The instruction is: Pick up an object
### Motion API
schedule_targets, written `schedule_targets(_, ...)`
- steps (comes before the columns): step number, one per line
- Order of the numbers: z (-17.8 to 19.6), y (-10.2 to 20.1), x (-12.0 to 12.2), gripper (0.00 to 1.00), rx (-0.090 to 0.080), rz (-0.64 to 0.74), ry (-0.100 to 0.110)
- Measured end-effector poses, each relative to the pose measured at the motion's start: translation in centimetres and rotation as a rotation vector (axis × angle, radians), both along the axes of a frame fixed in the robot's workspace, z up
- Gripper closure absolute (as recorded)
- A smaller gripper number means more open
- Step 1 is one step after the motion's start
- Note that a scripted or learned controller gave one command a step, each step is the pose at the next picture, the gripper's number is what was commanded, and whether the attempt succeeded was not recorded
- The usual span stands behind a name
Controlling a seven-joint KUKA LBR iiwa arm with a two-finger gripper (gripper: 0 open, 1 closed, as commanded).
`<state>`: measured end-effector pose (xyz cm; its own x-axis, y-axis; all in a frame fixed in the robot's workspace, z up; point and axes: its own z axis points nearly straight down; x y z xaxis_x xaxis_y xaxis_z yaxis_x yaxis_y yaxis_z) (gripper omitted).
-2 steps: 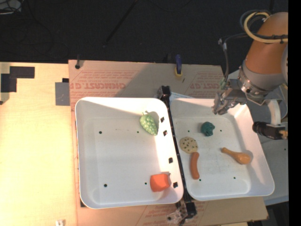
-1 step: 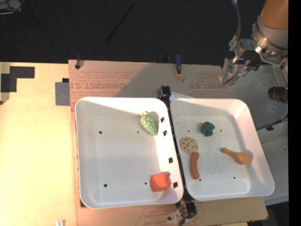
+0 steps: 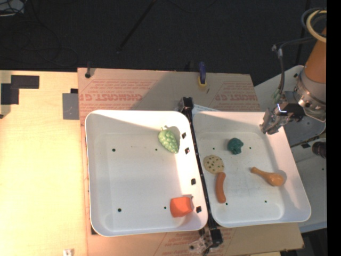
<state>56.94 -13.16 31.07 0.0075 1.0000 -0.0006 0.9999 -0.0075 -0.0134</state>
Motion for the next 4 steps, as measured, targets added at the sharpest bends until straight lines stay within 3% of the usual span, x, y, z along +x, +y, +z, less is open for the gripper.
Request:
schedule_targets(1, -11.8, -3.1, -4.0, 1.0, 0.003, 0.003, 0.004)
schedule_targets(2, 6.0, 0.1, -2.3, 1.0, -0.002, 0.012, -0.03)
schedule_targets(3, -9.3, -1.9, -2.6, 1.0, 0.004, 0.006, 0.003)
schedule_targets(4, 2.2, 3.5, -2.0, 1.0, 0.001, 0.014, -0.023)
